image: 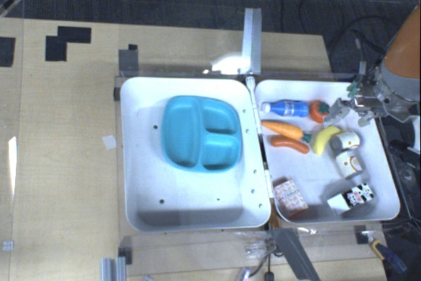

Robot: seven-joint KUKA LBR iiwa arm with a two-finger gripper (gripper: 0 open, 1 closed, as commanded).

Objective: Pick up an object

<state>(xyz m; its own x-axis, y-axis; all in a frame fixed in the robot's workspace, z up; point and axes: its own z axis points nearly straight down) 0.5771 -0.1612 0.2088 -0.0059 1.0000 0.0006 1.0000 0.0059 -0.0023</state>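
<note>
With the gripper [350, 108] poised just above the yellow banana [323, 139], finger spread undeterminable, a neighbouring carrot [281, 129] could be nudged and the grasp missed.

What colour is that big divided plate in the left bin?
The divided plate is light blue, seen plainly in the overhead camera view.

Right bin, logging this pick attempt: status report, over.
End effector above right bin's far edge, nothing seen in it. Banana just below, carrot, sausage and blue bottle packed close. Blue tray in left bin.
</note>
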